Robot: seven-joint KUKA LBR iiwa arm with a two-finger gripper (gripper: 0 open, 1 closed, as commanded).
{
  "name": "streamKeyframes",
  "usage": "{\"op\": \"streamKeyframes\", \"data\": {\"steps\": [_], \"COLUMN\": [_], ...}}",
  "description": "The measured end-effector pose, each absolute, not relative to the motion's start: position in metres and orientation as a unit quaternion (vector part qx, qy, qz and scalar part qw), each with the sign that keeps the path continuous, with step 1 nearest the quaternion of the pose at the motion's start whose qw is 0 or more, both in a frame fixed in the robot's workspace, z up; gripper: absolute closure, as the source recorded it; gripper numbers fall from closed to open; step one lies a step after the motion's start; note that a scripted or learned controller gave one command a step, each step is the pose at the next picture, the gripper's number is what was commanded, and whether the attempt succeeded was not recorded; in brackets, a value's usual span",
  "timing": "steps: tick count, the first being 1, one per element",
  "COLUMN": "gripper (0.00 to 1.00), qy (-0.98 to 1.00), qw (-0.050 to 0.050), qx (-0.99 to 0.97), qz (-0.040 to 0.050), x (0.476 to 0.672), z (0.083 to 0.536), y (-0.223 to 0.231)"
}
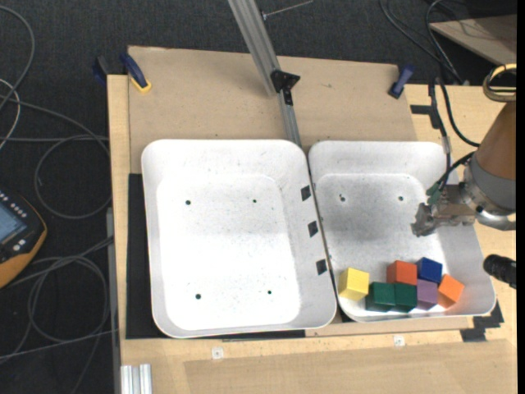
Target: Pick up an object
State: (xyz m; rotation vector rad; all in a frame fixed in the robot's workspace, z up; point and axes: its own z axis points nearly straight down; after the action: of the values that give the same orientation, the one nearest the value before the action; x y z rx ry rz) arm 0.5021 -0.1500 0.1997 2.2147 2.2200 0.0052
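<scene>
1. Camera view looks down at a slant on a wooden bench point(205, 89) that carries two shallow white bins side by side
2. The left bin point(164, 245) has a speckled floor with four small dark dots on it
3. The right bin point(369, 162) holds a cluster of small blocks along its near edge, toward the right corner
4. A yellow block point(355, 282) sits at the left end of the cluster, slightly apart from the others
5. A green block point(390, 295) lies just right of the yellow one, at the bin's near rim
6. A red block point(402, 272) sits behind the green one, touching it
7. A blue block point(430, 268) is beside the red one, on its right
8. A purple block point(427, 291) lies in front of the blue one, and an orange block point(450, 287) sits at the right end of the cluster
9. The grey arm point(496, 171) reaches in from the right, with its gripper point(428, 218) low over the right side of the right bin, behind the blocks and apart from them
10. Whether the gripper is spread or pressed together cannot be told; nothing is seen pinched in it
11. A slanted metal bar point(261, 39) runs down from the top toward the gap between the bins
12. Blue clamps point(135, 71) grip the bench's far corners
</scene>
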Motion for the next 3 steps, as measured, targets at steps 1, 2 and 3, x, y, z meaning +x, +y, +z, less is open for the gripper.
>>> {"op": "streamKeyframes", "data": {"steps": [1, 2, 3], "gripper": [1.0, 1.0, 1.0], "qy": [0.708, 0.709, 0.71], "qw": [0.003, 0.0, 0.001], "qx": [0.706, 0.705, 0.704], "qz": [0.0019, 0.0012, 0.0017], "x": [0.505, 0.529, 0.563], "z": [0.243, 0.233, 0.227], "y": [-0.149, -0.098, -0.049]}}
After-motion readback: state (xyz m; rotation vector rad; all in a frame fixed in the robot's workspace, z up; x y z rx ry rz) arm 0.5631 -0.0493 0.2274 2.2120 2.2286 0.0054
